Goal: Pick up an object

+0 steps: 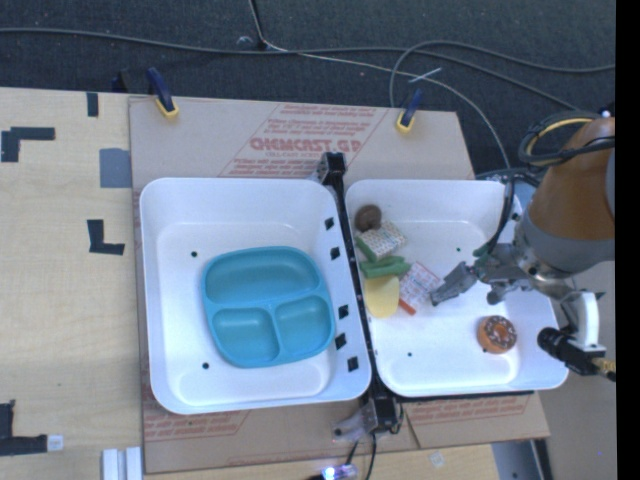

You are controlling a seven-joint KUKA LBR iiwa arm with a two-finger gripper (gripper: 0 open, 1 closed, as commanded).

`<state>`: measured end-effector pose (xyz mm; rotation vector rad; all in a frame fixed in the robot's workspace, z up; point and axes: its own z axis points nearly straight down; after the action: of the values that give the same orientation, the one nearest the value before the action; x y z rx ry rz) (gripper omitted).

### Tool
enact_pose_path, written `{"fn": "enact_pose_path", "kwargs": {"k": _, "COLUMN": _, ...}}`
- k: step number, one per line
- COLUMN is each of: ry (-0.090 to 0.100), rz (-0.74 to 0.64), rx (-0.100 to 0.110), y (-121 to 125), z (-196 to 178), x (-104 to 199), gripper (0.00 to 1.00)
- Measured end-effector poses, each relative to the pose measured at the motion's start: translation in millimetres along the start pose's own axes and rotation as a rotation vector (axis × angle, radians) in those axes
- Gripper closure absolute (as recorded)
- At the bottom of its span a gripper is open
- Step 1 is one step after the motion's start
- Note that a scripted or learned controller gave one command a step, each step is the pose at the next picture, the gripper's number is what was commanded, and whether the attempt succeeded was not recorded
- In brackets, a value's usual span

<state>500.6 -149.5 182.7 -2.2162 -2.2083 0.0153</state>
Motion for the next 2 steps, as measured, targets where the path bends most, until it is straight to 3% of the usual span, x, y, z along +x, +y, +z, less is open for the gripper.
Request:
{"fn": "enact_pose_path", "kwargs": {"k": 1, "ry": -0.002, "rz": -0.004, "rx": -0.014, "y": 3, "z": -7, "x": 1, "gripper": 0.00}}
{"fn": "enact_pose_path", "kwargs": {"k": 2, "ry": -0.002, "rz": -0.004, "rx": -0.011, "y": 2, "z": 36, "x": -1, "gripper": 0.00}}
